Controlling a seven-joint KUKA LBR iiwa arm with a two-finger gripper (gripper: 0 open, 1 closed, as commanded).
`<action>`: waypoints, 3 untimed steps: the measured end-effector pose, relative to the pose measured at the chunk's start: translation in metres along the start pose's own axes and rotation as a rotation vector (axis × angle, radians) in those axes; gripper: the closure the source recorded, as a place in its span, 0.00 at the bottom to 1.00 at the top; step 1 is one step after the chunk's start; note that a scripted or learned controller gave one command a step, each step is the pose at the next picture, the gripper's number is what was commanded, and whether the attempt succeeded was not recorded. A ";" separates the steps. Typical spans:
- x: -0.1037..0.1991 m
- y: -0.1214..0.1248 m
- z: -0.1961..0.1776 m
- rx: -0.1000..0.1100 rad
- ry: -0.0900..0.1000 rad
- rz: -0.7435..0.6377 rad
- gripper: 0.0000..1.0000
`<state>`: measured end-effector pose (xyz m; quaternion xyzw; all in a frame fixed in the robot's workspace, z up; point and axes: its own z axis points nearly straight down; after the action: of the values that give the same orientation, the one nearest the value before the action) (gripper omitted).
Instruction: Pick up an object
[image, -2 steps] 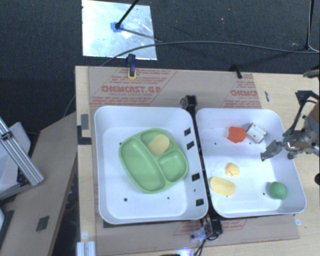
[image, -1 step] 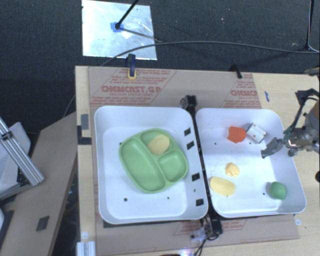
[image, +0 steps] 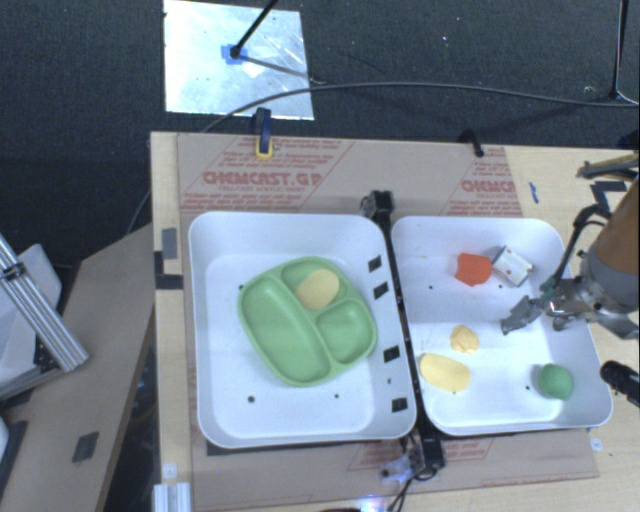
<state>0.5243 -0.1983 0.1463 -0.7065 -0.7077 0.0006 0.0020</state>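
My gripper (image: 532, 306) hangs over the right side of the right bin (image: 580, 260), open, with nothing between its fingers. An orange piece (image: 474, 268) and a white block (image: 511, 265) lie just up and left of it. A small yellow piece (image: 464, 339) and a larger yellow lump (image: 445, 372) lie to its lower left. A green ball (image: 555, 380) rests in the near right corner, below the gripper. In the left bin (image: 215, 300) a green divided plate (image: 290, 340) holds a yellow object (image: 318, 289) in its upper compartment.
The grey arm (image: 615, 260) comes in over the right bin's right wall. A black divider with clips (image: 392, 300) runs between the two bins. Cardboard (image: 330, 170) lies under both, and a cable crosses the dark floor behind.
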 end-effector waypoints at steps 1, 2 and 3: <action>0.011 0.000 0.055 -0.001 0.000 0.001 0.00; 0.011 0.001 0.062 -0.003 -0.001 0.001 0.00; 0.010 0.002 0.051 -0.006 -0.003 0.001 1.00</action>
<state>0.5258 -0.1877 0.0955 -0.7069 -0.7074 -0.0007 -0.0013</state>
